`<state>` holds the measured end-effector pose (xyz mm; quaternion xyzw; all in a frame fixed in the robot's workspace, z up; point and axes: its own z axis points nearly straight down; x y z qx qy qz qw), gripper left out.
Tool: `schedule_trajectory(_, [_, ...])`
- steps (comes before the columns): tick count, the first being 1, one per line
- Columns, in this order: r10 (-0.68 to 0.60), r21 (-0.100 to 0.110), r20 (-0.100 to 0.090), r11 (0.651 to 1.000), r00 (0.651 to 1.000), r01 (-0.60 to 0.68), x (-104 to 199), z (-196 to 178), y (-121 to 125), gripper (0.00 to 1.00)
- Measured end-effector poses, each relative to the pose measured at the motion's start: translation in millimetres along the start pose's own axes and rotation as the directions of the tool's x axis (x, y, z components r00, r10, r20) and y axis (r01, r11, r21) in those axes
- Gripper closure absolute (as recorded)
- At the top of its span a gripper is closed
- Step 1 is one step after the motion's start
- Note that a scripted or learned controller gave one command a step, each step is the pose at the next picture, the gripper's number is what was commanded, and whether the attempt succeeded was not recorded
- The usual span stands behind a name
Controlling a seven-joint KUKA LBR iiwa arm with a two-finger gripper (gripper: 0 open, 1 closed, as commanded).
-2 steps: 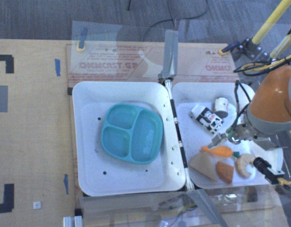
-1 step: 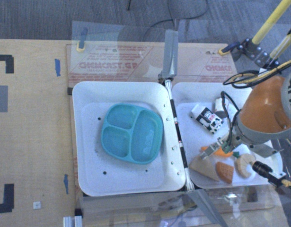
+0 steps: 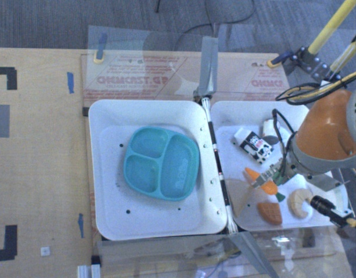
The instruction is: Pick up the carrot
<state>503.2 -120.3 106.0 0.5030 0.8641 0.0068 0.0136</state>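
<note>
The carrot (image 3: 260, 178) lies in the right bin (image 3: 224, 116), near the middle of its floor. The gripper (image 3: 274, 176) is right over the carrot's thick end, touching or almost touching it. I cannot tell if the gripper is spread or pressed together, or if it is pinching the carrot. The carrot is small and orange, with a bit of green at the end under the gripper. Its thin tip points left, toward the blue plate (image 3: 161, 163) in the left bin (image 3: 102, 172).
</note>
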Motion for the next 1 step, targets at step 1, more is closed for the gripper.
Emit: schedule_trajectory(1, [0.105, 0.025, -0.013, 0.994, 0.994, -0.105, 46.6, -97.9, 60.1, 1.0])
